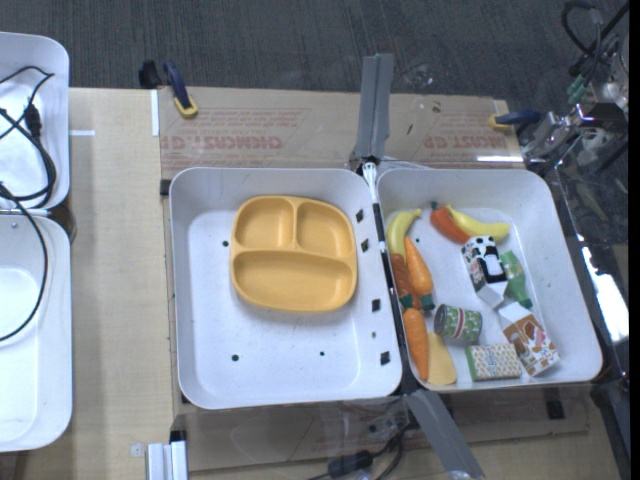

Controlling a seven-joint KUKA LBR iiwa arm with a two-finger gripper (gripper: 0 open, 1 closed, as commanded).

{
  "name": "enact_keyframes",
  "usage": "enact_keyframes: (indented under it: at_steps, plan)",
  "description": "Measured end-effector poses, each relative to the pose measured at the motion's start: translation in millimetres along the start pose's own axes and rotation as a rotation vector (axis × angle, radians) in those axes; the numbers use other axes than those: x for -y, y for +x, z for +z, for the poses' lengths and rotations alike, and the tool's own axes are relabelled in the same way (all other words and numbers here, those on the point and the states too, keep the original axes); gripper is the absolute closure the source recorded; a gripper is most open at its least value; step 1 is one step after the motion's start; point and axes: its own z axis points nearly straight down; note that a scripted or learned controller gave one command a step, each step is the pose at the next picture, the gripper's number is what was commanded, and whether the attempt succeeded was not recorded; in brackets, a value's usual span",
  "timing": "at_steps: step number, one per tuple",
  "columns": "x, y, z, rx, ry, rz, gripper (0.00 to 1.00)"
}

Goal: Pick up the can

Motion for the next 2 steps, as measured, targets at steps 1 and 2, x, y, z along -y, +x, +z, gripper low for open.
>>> enact_keyframes:
  at_steps: [1, 2]
  plan:
    - [-8.0, -16.9, -63.2, 0.003, -0.003, -0.255, 0.0]
    - [-6.0, -15.8, -2.0, 0.001, -0.001, -0.302, 0.0]
